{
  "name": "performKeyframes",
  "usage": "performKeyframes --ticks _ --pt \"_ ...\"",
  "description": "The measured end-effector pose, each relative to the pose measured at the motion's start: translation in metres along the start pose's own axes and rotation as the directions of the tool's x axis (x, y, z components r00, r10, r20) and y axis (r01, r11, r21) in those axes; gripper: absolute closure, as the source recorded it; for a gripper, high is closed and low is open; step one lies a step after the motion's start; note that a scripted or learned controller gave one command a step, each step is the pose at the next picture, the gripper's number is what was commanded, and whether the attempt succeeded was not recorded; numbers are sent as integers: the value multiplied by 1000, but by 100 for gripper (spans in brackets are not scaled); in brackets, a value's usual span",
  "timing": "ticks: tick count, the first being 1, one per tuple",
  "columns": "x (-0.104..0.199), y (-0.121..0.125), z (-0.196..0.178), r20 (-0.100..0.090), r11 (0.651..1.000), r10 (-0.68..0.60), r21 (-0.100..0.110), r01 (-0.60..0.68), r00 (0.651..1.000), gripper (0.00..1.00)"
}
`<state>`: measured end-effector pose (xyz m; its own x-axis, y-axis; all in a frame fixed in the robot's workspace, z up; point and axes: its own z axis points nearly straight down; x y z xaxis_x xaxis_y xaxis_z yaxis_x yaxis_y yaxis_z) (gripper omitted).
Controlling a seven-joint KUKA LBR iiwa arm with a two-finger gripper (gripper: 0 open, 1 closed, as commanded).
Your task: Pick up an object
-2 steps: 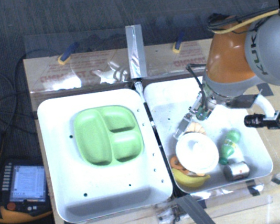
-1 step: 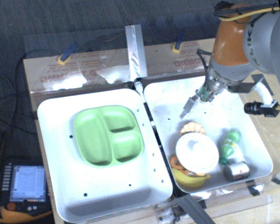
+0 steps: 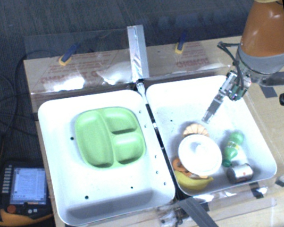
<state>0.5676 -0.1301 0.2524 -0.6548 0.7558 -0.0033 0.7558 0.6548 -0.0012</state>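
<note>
Over the right bin (image 3: 251,119), toward its far side, the tool (image 3: 212,109) hangs at a slant with its tip pointing down and left; I cannot tell from this angle whether it is released or clenched, and nothing is seen in it. The pickable things crowd the near part of that bin: a white bowl (image 3: 200,154) turned rim-down or capped, sitting on top of a yellow banana (image 3: 194,182), with an orange ribbed piece (image 3: 195,129) just beyond it, nearest the tool. Right of the bowl lies a green bottle (image 3: 231,149), and near that a small grey can (image 3: 240,173) against the bin's near wall.

Judging by looks, the bowl is stiff, smooth plastic, light but broad and likely slippery; its rim is the only narrow place to pinch, and that is pressed against its neighbours. The bottle seems the kindest target: light, rigid, narrow, to be taken across its body, though it may roll. The can would be heavier and sits tight to the wall, leaving little room for one finger. The banana is mostly covered. In the left bin (image 3: 59,167) a green divided plate (image 3: 109,136) lies flat; its low edge offers a poor hold.
</note>
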Motion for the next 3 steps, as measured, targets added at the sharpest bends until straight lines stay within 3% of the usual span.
performKeyframes --ticks 1,2,3 --pt "-71 -62 131 -2 1000 16 1 -16 1000 0" --pt "-69 -50 163 -6 961 277 -11 -277 961 0" --pt "-30 -92 160 -3 924 382 -19 -382 924 0"
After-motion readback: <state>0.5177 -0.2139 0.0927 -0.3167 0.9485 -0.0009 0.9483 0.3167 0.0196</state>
